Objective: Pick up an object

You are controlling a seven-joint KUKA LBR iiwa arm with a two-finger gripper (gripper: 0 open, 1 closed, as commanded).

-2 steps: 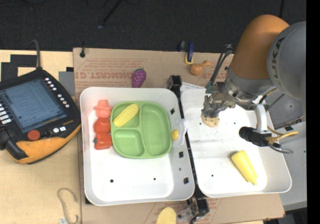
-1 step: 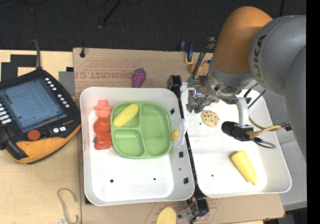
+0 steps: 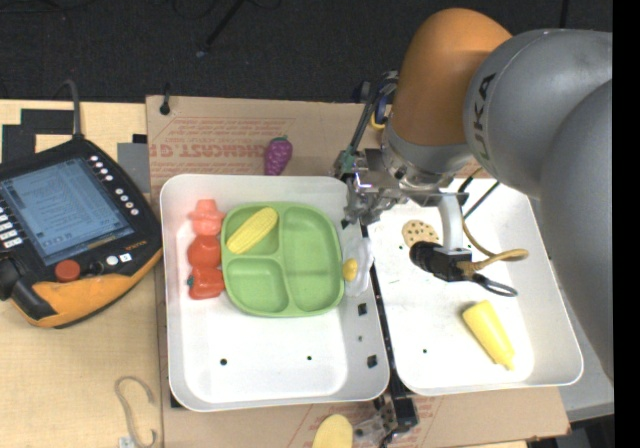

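Two white bins sit side by side; the hand hovers between them, its grip state impossible to tell.

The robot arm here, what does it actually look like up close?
The arm is bulky and rounded, with a smooth grey shell bearing dark lettering on its side. Above the wrist sits a glossy orange band shaped like a dome. Below it, the end effector is a smaller cluster of dark and silvery metal parts with thin wires around it.

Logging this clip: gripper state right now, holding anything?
Gripper: cannot be told; it hangs over the divide between the two bins, beside the green plate.
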